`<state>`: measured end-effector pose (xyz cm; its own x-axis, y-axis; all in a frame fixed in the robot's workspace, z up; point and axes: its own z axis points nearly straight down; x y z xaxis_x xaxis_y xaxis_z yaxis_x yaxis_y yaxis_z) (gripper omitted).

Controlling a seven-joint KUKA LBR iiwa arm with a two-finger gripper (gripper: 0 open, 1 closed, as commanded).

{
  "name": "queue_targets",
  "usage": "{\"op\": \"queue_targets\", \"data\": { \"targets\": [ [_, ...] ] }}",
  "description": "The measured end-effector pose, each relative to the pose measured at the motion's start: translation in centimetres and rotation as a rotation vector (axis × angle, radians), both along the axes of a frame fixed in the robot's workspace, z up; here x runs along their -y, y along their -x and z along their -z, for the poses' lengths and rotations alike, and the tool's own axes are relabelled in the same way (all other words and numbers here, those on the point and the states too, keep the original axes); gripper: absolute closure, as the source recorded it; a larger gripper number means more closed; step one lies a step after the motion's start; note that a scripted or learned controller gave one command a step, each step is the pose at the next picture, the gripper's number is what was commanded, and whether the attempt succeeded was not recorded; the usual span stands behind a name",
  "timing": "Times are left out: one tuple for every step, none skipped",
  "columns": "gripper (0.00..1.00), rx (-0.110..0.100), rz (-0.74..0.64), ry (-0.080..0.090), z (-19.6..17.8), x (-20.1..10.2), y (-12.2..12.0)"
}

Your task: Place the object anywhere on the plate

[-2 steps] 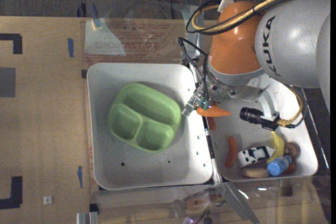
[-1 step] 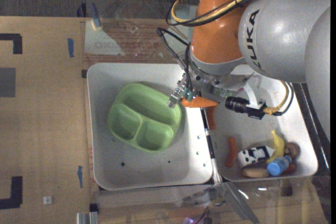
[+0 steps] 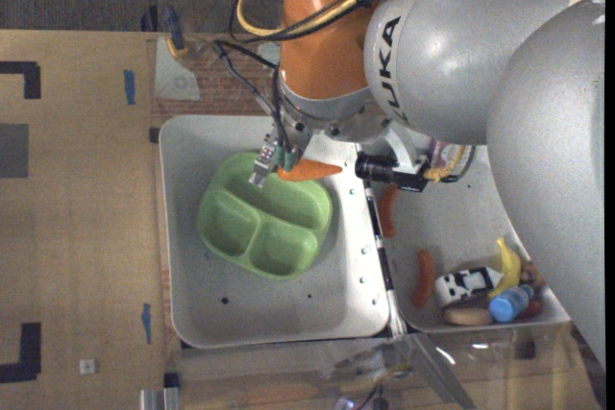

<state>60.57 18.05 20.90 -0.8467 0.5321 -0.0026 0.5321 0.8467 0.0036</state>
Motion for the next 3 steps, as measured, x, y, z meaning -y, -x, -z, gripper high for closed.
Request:
{"op": "queue_targets", "data": {
  "targets": [
    [1.00, 0.000, 0.221, 0.000, -1.4, -4.6, -1.0],
    [1.00, -0.005, 0.158, 0.002, -1.0, -3.2, 3.1],
    [1.00, 0.000, 0.098, 0.001, -0.8, 1.4, 0.1]
  ]
}}
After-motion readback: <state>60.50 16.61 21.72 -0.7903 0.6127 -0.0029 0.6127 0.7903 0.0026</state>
